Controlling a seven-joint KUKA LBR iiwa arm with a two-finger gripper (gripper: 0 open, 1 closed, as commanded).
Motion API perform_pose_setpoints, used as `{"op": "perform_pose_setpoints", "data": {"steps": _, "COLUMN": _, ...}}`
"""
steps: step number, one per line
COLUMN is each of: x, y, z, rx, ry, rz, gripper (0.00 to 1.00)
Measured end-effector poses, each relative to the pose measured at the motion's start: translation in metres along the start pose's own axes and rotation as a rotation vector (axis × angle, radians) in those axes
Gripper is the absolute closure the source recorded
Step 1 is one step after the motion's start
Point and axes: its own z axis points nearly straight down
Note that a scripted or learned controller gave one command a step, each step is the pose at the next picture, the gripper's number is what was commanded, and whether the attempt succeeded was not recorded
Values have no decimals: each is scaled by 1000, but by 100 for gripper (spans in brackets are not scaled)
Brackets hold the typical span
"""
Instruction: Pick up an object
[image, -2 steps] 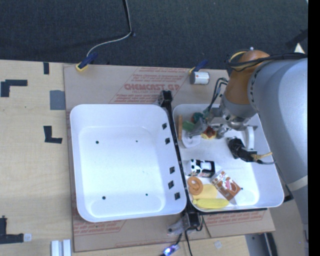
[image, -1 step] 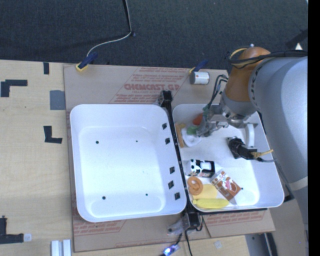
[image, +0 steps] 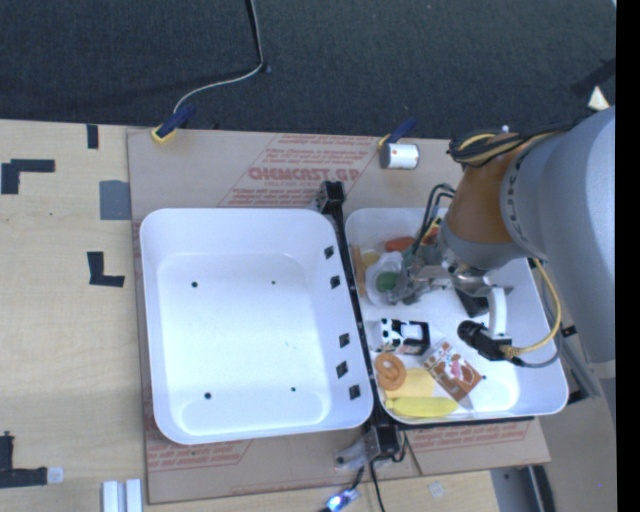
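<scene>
Two shallow white bins are sitting side by side on the desk (image: 60, 300). The left bin (image: 160, 240) is lying bare-floored, showing four small dark dots. The right bin (image: 545, 400) is holding the objects: a green item (image: 386, 282) near its left wall, a black-and-white item (image: 403, 335) just below it, an orange round piece (image: 390, 373), a yellow banana-like piece (image: 420, 406) along the near wall, and a red-and-white packet (image: 455, 368) beside these. The grey arm (image: 560, 190), with its orange band (image: 478, 205), is reaching in from the right, and the gripper (image: 408, 288) is hanging low over the upper left part of the right bin, just beside the green item; whether anything is clasped there cannot be told.
</scene>
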Motion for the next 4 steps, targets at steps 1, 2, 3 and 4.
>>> {"op": "perform_pose_setpoints", "data": {"steps": 1, "x": 4, "y": -41, "z": -1, "rx": -2, "ry": 0, "rz": -1, "gripper": 100}}
{"op": "perform_pose_setpoints", "data": {"steps": 2, "x": 4, "y": -41, "z": -10, "rx": 2, "ry": 1, "rz": -3, "gripper": 100}}
{"op": "perform_pose_setpoints", "data": {"steps": 3, "x": 11, "y": -67, "z": 0, "rx": -3, "ry": -1, "rz": -1, "gripper": 100}}
{"op": "perform_pose_setpoints", "data": {"steps": 4, "x": 7, "y": -66, "z": -42, "rx": -2, "ry": 1, "rz": -2, "gripper": 100}}
